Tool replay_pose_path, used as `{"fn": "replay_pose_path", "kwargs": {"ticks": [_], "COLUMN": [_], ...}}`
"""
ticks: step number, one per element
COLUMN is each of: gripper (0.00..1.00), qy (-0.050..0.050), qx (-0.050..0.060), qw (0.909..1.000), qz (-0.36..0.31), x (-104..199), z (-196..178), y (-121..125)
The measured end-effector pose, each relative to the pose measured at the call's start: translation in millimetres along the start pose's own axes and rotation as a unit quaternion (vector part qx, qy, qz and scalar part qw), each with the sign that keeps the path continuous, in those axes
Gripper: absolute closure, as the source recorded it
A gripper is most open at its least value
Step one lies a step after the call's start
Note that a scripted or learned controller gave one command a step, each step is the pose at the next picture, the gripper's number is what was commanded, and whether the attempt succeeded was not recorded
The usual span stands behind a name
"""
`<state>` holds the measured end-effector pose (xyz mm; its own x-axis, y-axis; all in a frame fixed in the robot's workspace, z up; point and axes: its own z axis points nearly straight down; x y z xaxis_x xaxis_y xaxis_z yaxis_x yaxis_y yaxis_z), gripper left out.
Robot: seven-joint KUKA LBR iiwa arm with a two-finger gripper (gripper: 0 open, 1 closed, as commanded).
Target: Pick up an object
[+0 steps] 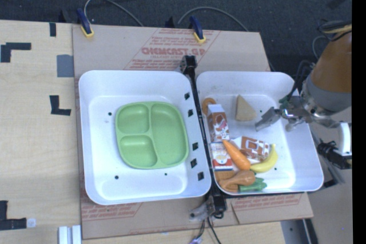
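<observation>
Cheese wedge lies near the right bin's far wall; the pincer, spread and empty, should descend squarely astride it.

We're looking at a robotics lab: a plywood worktop with black tape marks, a cardboard sheet held by blue-and-yellow clamps, loose cables on dark carpet, and two white bins set up for testing.

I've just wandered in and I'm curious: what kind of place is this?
Probably a robotics lab test bench: a robot arm reaches over two white bins, one holding toy food like a banana, on clamped cardboard.
</observation>
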<state>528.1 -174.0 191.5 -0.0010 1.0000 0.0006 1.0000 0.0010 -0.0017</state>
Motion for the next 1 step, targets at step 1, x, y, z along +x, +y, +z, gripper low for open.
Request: {"fn": "replay_pose_path", "kwargs": {"ticks": [1], "gripper": [0.00], "qy": [0.000], "qx": [0.001], "qw": [1.0000], "qz": [0.000], "x": [43.0], "z": [87.1], "y": [38.5]}}
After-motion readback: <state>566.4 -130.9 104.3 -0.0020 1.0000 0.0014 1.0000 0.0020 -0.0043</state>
